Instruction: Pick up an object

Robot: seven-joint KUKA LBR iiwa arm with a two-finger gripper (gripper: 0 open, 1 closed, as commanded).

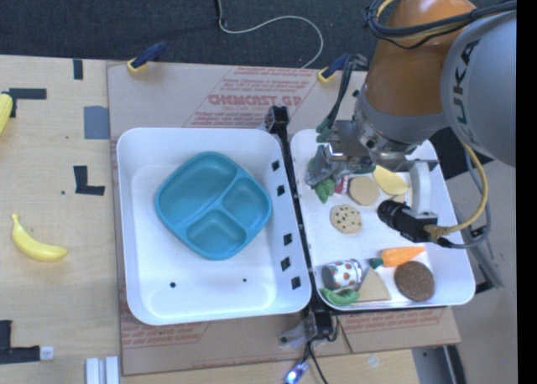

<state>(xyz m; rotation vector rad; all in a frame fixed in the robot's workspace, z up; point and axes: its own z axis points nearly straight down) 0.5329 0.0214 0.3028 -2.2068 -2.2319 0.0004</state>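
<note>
Nearest edge of the right bin [457,290] first: a brown round patty [414,281] sits in the near right corner, a tan wedge [375,288] and a green leafy piece [337,296] along the near wall to its left, with a small silvery, red-and-white thing [342,273] just behind them. The carrot [401,254] lies just behind the patty, long axis running across the bin, thick orange end toward the right wall, green top toward the middle divider. Further in, the speckled cookie [346,219] lies flat near the middle of the floor. Beyond it, a tan round piece [364,190] touches a pale yellow piece [390,179].

My gripper [325,171] is low over the far left part of this bin, close to the divider, with something green and red just under it; whether my fingers are wide, narrow or around anything, I cannot tell.

Left bin [134,206]: a blue divided plate [214,204] in the middle, turned corner-on.

Out on the bench [50,122], a yellow banana [34,242] near the left edge.
</note>
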